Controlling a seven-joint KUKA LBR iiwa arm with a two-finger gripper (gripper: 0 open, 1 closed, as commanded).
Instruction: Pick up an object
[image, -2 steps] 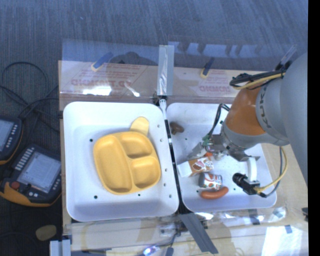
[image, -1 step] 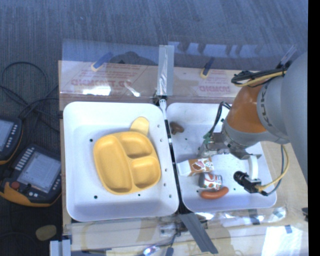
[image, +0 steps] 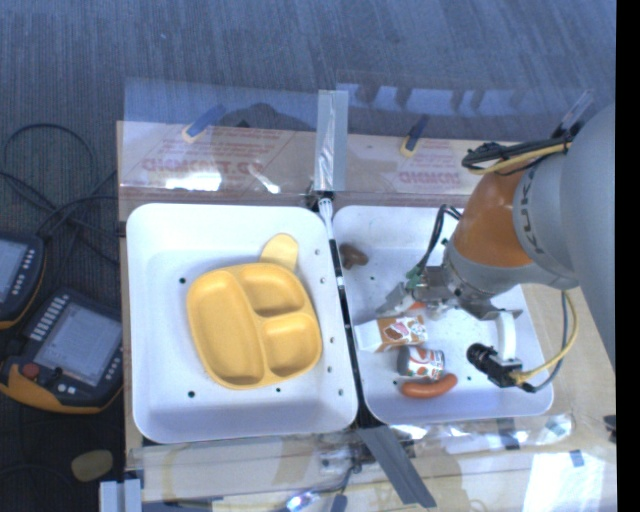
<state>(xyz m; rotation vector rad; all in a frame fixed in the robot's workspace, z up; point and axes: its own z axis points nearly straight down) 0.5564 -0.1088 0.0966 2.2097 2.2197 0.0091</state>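
My gripper (image: 418, 291) is low in the right bin (image: 520, 405), just above and to the right of an orange and white packet (image: 402, 330). In front of the packet lies a small can (image: 421, 362) on its side. A red sausage (image: 430, 384) rests near the bin's front wall. A small brown object (image: 352, 256) sits at the bin's back left, apart from the gripper. The arm's orange band (image: 495, 215) and grey body cover the bin's right part.
The left bin (image: 160, 400) holds a yellow divided tray (image: 255, 322) with a pale yellow item (image: 281, 248) behind it. A black cable plug (image: 488, 362) hangs off the arm over the right bin. A ridge (image: 340, 300) divides the bins.
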